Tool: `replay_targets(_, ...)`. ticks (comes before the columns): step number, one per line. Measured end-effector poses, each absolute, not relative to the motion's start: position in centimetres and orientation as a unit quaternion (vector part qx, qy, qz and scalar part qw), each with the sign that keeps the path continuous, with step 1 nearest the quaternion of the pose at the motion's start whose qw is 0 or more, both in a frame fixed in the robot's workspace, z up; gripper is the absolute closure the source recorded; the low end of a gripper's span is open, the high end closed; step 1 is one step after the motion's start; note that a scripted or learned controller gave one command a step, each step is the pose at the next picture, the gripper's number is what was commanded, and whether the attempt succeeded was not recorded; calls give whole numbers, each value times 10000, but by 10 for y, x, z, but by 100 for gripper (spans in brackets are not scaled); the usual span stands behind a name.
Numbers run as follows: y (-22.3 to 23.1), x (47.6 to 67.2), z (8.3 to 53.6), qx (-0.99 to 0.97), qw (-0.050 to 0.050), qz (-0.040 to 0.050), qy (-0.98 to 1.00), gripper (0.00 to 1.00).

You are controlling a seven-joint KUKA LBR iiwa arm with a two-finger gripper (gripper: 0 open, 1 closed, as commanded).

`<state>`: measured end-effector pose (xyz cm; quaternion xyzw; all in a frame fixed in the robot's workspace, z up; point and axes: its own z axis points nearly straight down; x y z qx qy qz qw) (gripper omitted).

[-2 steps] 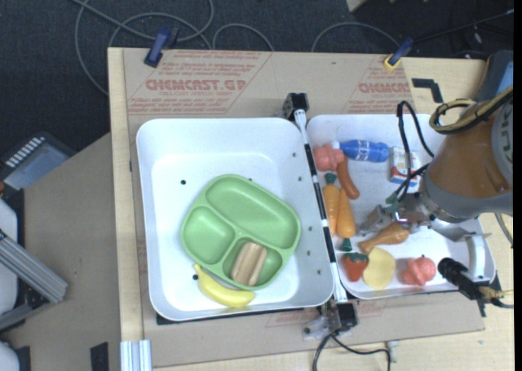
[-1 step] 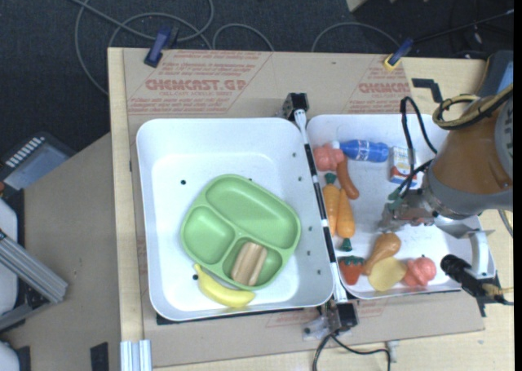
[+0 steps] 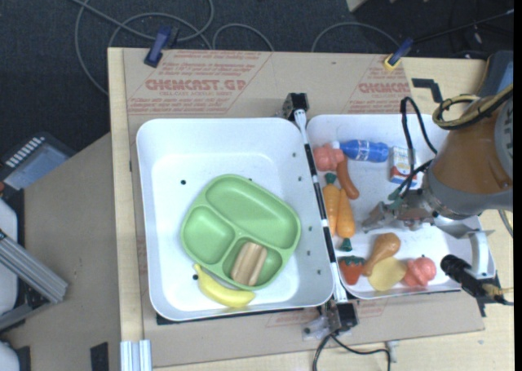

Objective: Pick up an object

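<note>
The right bin (image 3: 371, 126) holds several toy foods. A blue bottle (image 3: 364, 150) lies at the back, beside a pink piece (image 3: 326, 156) and a brown sausage (image 3: 347, 183). An orange carrot (image 3: 339, 211) lies along the left wall. Toward the front are a tan drumstick (image 3: 382, 249), a yellow piece (image 3: 387, 276), a red-pink fruit (image 3: 420, 271) and a small red vegetable (image 3: 351, 268). My gripper (image 3: 385, 214) hangs low over the middle of this bin, just above the drumstick and right of the carrot. Nothing visibly sits in it.
The left bin (image 3: 163, 149) carries a green divided plate (image 3: 245, 214) with a bread roll (image 3: 249, 262) in its front compartment. A banana (image 3: 222, 292) lies against the plate's front edge. A small white carton (image 3: 401, 164) stands near the bottle. Black cables hang by the arm.
</note>
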<state>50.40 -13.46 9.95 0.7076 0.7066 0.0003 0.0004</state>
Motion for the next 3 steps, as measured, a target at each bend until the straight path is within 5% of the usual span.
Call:
replay_targets(1, -125, 478, 84, 7074, -15, -5, 7068, 0)
replay_targets(2, -125, 479, 94, 7076, -5, 0, 7066, 100)
replay_targets(3, -32, 479, 209, 7066, -2, 4, 7076, 100)
